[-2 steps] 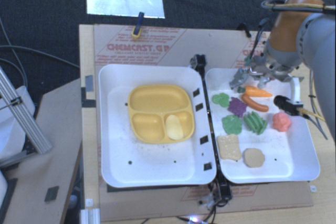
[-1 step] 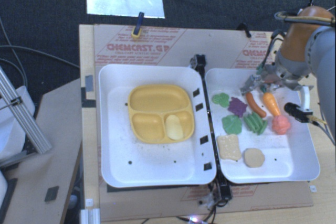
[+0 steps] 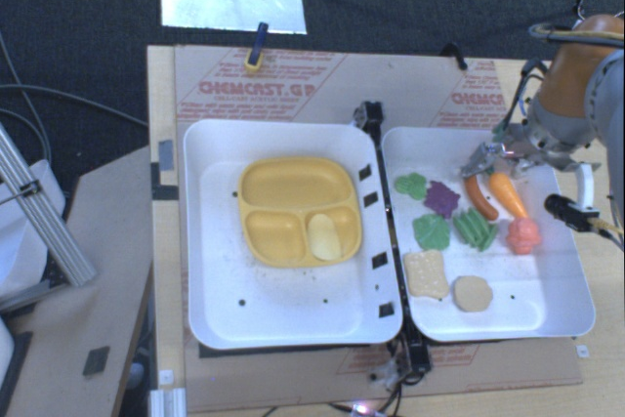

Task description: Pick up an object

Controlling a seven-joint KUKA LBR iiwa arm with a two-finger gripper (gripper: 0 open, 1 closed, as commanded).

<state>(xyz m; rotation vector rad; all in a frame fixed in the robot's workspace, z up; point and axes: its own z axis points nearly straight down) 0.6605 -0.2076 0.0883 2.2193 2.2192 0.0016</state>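
dark carpet is surrounding a cardboard-covered bench (image 3: 293,78) bearing two shallow white bins. left bin (image 3: 210,239) is holding a yellow divided plate (image 3: 293,200), with bare floor lying open around it. right bin (image 3: 557,308) is crowding plastic toy food toward its upper middle. gripper (image 3: 500,154) is hovering at the carrot's upper end; whether its fingers are parted cannot be told. smooth orange carrot (image 3: 508,193) is lying diagonally, pointing lower right, just beside a sausage (image 3: 479,197).

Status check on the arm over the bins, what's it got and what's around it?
Gripper low in right bin, above sausage and carrot; grip state unclear. Nothing seen held. Toy food packed close; grapes and pink piece nearby.
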